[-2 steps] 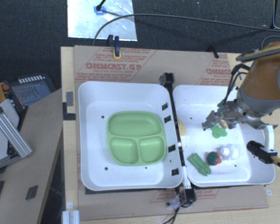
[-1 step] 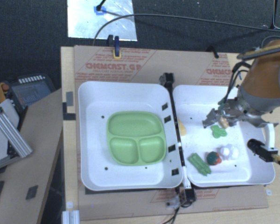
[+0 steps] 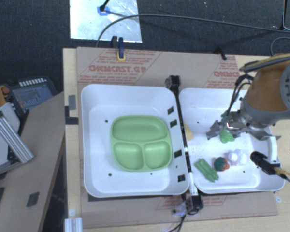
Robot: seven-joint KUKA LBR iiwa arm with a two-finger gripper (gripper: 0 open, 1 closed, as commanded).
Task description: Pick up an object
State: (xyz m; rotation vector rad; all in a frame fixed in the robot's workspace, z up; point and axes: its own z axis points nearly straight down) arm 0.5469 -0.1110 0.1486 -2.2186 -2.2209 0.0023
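Note:
My gripper (image 3: 221,132) is low over the middle of the right bin (image 3: 203,105), reaching in from the right. A small bright green object (image 3: 226,137) lies right under it, partly hidden by the gripper, and I cannot tell whether they touch. Toward the bin's front lie a long green object (image 3: 206,170), a small round red and green object (image 3: 222,164) and a whitish object (image 3: 237,157), all apart from the gripper.
The left bin (image 3: 96,105) holds a pale green divided plate (image 3: 139,142). A black clamp strip (image 3: 180,129) runs between the two bins. The arm's orange band (image 3: 270,88) hangs over the right bin's far right side. A small yellow piece (image 3: 188,132) sits by the divider.

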